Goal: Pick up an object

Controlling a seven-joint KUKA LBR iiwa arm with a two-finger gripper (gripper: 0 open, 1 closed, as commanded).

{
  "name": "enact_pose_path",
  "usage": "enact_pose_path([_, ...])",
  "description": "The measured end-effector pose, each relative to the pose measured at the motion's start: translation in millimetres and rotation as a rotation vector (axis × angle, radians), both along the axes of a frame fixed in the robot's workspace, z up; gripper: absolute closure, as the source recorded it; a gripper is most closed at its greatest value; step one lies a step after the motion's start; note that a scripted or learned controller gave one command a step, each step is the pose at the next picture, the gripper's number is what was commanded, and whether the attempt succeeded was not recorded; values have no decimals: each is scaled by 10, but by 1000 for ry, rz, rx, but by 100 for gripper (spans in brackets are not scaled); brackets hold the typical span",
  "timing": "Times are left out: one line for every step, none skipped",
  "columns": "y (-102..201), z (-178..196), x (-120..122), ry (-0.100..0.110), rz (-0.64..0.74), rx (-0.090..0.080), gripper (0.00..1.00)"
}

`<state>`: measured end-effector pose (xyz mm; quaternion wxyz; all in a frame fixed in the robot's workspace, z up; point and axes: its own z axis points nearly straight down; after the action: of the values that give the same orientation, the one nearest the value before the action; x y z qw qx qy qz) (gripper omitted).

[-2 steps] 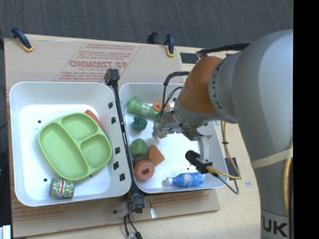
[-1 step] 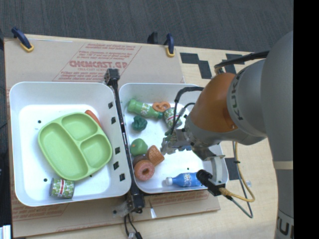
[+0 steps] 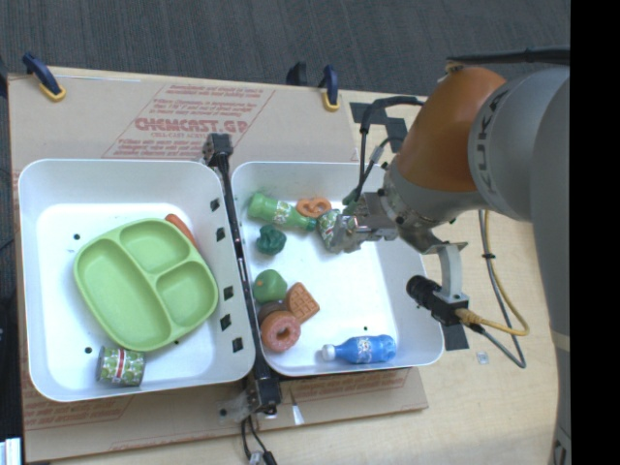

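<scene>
In the right white bin [image 3: 412, 352], the gripper [image 3: 337, 231] clasps a small green-patterned can [image 3: 330, 228] between its fingers.

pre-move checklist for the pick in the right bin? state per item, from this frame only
1. Gripper is inside the right bin, near its far side: ok.
2. A target is at the gripper: a small patterned can sits right at its tip: ok.
3. Can is actually between the fingers: cannot tell.
4. Room around the can: not ok. The orange ring and the green bottle lie close beside it.
5. Other items are out of the way: ok. The donut, waffle and blue bottle lie toward the bin's near side.
6. Green tray lies in the left bin, apart from the arm: ok.
</scene>
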<state>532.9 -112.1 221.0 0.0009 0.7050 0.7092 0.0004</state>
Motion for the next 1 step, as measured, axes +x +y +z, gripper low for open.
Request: enact_pose_path([370, 137, -473, 3, 2, 0, 100])
